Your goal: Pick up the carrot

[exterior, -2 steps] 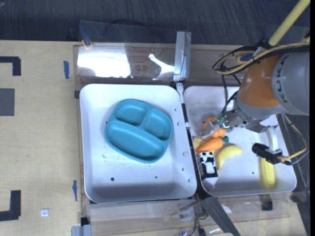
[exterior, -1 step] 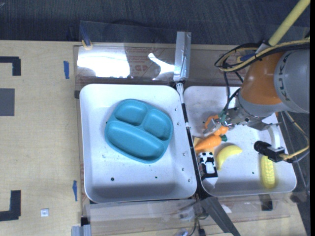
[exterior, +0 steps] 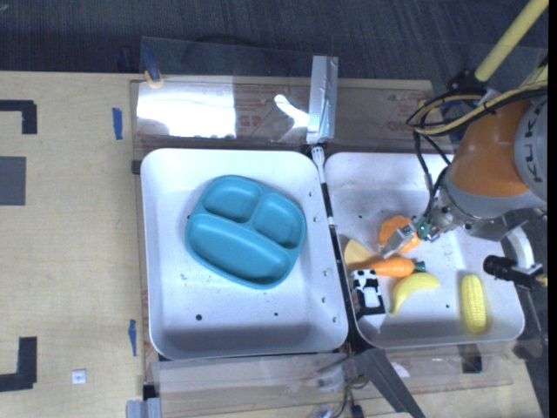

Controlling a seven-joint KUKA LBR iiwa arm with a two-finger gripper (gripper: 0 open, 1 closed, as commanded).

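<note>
Over the right-hand bin (exterior: 487,333) the gripper (exterior: 416,236) hangs low at the end of the grey arm (exterior: 492,159), its tip just above the carrot (exterior: 393,267), which lies on its side near the bin's left wall. Whether the gripper is spread or pressed together I cannot tell; the tip is small and partly lost against an orange piece (exterior: 394,230) right behind it. The carrot sits in a crowd: a pale yellow wedge (exterior: 355,252) touches its thin end, a banana (exterior: 412,288) lies just below it, and a black-and-white toy (exterior: 368,291) is close by. A corn cob (exterior: 473,303) rests well apart. The likely failure is closing on the orange piece instead, or nudging the carrot so it rolls against the banana and slips free.
</note>
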